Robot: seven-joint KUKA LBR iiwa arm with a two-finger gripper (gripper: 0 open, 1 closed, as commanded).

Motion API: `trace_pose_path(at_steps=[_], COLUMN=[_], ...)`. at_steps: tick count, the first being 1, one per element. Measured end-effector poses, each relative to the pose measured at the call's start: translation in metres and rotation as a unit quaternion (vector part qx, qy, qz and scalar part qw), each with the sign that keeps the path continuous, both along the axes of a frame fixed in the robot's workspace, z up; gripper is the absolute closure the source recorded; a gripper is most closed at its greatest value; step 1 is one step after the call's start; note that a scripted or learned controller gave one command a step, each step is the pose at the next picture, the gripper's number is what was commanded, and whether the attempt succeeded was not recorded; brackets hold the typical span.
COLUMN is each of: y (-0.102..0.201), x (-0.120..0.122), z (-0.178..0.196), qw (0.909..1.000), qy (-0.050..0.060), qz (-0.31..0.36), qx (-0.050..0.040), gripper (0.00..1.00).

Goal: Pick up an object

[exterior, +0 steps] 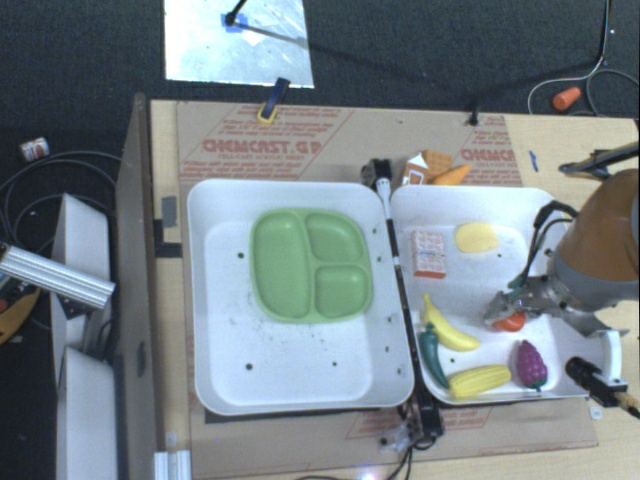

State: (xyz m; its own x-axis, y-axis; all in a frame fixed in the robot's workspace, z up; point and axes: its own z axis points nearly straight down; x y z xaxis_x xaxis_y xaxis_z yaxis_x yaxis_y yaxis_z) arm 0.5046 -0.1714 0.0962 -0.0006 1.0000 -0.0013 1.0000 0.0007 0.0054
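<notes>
Although several toys lie along the near wall of the right bin point(470, 200), namely a yellow corn cob point(480, 379), a purple grape cluster point(531, 363), a green pepper point(430, 355) and a banana point(447, 330), the gripper point(508, 313) sits just behind them over a small red-orange piece point(511, 321), perhaps a toy tomato. Whether its fingers are spread or closed on that piece I cannot tell. The piece looks light, hard plastic, smooth and rounded, likely to squirt out sideways; a hold across its widest middle seems safest. Farther back rest a small carton point(429, 252) and a lemon point(477, 237). The left bin point(215, 368) holds a green divided plate point(309, 265).
</notes>
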Motion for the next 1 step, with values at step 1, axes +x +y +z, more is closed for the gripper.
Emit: trace_pose_path(at_steps=[1], y=[0.0195], x=[0.1262], z=[0.0757], qw=[1.0000], qy=[-0.007], qz=[0.006], qx=[-0.0013], gripper=[1.00])
